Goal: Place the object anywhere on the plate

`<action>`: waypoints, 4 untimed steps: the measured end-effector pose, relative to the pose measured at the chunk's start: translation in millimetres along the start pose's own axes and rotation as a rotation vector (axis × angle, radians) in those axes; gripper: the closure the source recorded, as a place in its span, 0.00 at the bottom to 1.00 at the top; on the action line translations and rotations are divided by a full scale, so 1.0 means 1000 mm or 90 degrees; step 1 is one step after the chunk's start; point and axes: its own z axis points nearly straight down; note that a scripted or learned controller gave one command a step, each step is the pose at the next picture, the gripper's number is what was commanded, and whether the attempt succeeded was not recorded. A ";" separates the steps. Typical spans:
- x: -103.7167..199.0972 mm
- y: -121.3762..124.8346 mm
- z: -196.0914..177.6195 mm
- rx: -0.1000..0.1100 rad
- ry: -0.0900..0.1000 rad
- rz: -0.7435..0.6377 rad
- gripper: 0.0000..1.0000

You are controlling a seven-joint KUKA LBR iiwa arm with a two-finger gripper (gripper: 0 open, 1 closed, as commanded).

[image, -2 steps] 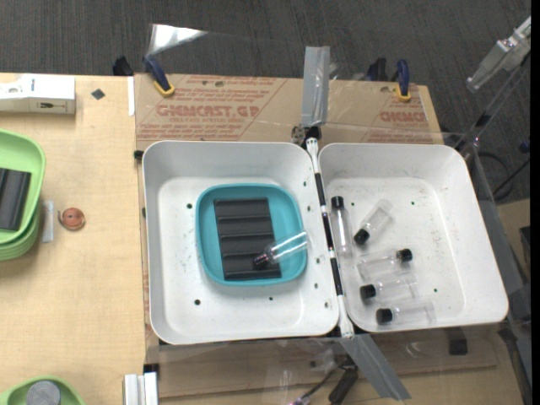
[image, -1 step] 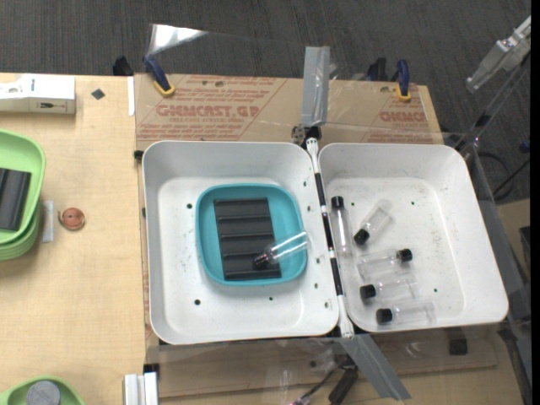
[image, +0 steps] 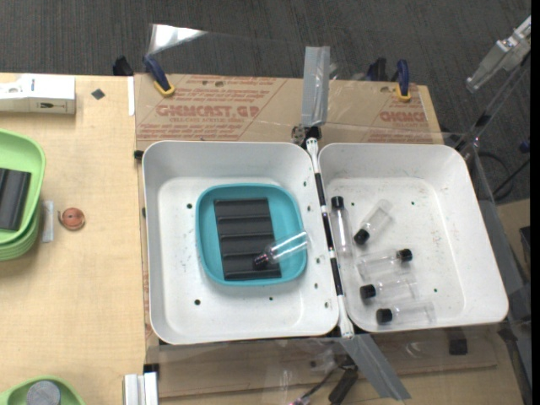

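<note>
A teal square plate (image: pixel 208 226) sits in the middle of the left white bin (image: pixel 169 310). A black ridged insert (image: pixel 240 226) lies on the plate. A clear vial (image: pixel 283 251) with a black cap rests tilted across the plate's lower right part, its cap end on the black insert. In the right white bin (image: pixel 472 226) lie several more clear vials with black caps: one long tube (image: pixel 339 226) along the left wall, one (image: pixel 371 224) near the middle, and others (image: pixel 390 289) toward the front.
Left of the bins, the wooden bench (image: pixel 84 310) carries a green dish (image: pixel 21 197), a small orange disc (image: pixel 72 218) and a white box (image: pixel 35 95). Cardboard (image: pixel 219 108) with clamps lies behind the bins. A clear bracket (image: pixel 504 53) stands at the upper right.
</note>
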 end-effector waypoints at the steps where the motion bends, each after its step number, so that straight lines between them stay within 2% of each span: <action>1: -0.042 -0.025 -0.001 -0.001 -0.002 -0.230 0.00; 4: -0.042 -0.025 -0.001 -0.001 -0.001 -0.231 0.00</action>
